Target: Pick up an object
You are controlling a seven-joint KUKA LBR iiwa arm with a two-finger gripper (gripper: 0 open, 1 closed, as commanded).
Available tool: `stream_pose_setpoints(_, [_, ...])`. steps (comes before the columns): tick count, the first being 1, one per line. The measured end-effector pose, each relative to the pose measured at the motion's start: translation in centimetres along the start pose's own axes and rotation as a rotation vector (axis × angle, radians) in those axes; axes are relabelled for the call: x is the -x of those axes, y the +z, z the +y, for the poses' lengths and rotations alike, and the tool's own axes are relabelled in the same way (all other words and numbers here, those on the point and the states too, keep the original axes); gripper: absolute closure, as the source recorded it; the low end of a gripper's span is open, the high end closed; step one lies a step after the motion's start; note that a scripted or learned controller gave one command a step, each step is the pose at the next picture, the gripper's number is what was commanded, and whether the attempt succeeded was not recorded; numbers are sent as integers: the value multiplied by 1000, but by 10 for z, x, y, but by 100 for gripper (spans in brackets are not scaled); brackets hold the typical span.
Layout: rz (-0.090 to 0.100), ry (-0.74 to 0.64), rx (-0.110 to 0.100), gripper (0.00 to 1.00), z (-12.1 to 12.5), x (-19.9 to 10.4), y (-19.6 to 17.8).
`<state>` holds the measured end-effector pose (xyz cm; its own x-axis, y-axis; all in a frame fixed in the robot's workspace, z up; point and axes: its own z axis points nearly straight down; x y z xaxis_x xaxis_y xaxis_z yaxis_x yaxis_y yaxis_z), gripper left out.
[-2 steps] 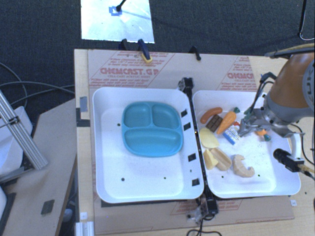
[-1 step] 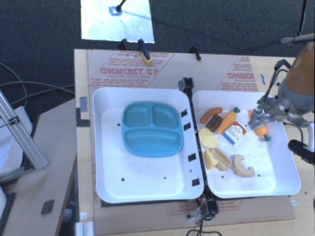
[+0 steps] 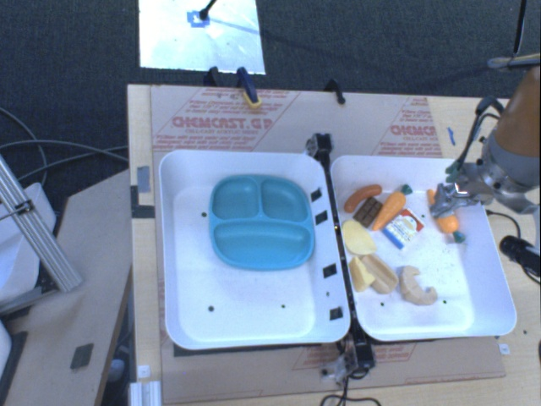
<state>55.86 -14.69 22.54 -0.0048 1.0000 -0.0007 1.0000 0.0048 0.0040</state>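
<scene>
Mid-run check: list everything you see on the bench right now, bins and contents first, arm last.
left bin: 1, white, left half of bench
divided plate: 1, blue, three compartments, in left bin
right bin: 1, white, right half of bench
sausage: 1, reddish-brown, upper left of right bin
carrot: 1, orange, green tip, right of the sausage
brown block: 1, dark brown, beside the carrot
small packet: 1, red, white and blue, middle of right bin
pale food pieces: several, yellow and tan, lower left of right bin
mushroom-like piece: 1, tan, lower middle of right bin
orange item: 1, orange, green end, beneath the gripper
gripper: 1, grey metal, over right bin's upper right; grasp unclear
</scene>
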Motion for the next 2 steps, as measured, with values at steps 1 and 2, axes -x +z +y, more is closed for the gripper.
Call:
stream_pose_setpoints(1, [2, -5, -3, 100, 0, -55, 8])
stream_pose_setpoints(2, [2, -5, -1, 100, 14, -110, -3])
